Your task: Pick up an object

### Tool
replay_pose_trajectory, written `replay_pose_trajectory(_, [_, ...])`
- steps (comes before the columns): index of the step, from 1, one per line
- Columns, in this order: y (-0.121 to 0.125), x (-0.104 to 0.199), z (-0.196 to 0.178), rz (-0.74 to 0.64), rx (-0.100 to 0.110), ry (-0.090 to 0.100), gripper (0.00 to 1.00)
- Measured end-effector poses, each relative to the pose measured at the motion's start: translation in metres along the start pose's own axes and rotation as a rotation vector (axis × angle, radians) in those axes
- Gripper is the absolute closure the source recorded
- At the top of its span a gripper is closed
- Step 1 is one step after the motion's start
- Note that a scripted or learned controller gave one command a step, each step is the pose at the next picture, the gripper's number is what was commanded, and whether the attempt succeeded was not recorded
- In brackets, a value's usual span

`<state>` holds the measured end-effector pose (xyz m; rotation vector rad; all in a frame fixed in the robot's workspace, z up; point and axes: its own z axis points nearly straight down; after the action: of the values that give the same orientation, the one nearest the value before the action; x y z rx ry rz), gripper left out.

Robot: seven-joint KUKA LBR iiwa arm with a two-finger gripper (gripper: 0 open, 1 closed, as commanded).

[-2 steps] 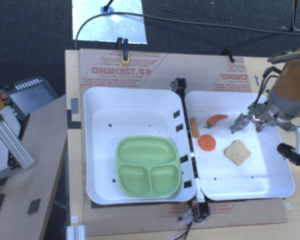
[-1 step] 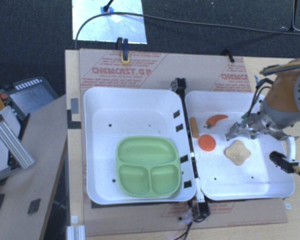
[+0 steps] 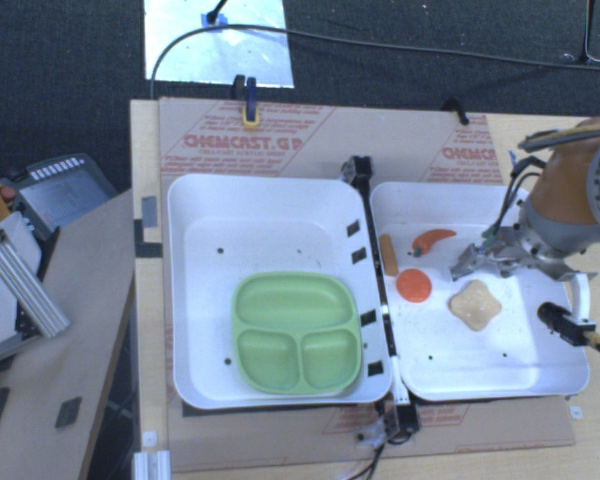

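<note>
Inspection of the right bin (image 3: 540,373) finds the gripper (image 3: 472,265) low over the bin floor, its metal fingers pointing toward the divider between the two bins; whether those fingers stand wide or narrow cannot be told from this slanted view, and nothing is seen between them. Four candidate objects lie close to the tool. The beige cookie-shaped piece (image 3: 475,305) sits just beside and below the fingertips, nearest of all. The orange round disc (image 3: 414,285) lies a little farther out beyond the tips, toward the divider. The red-orange curved piece (image 3: 435,239) is ahead of and above the tips, and the tan stick (image 3: 388,254) lies farthest, near the divider wall. The left bin (image 3: 195,268) holds a green divided plate (image 3: 297,331), well apart from the tool and not relevant to this step. Judgement: the step in hand is settling on a target and closing on it. Good practice would be to centre the fingers over one item alone, most plausibly the beige piece, with a finger on either side of it before closing. The disc looks flat and may slip under the tips. A lift should be accepted only if the object visibly rises with the fingers.
</note>
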<state>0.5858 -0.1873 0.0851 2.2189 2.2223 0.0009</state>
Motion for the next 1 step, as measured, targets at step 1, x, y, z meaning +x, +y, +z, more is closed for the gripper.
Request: replay_pose_trajectory(1, [0.0012, -0.0002, -0.0115, 0.000, -0.004, -0.001, 1.00])
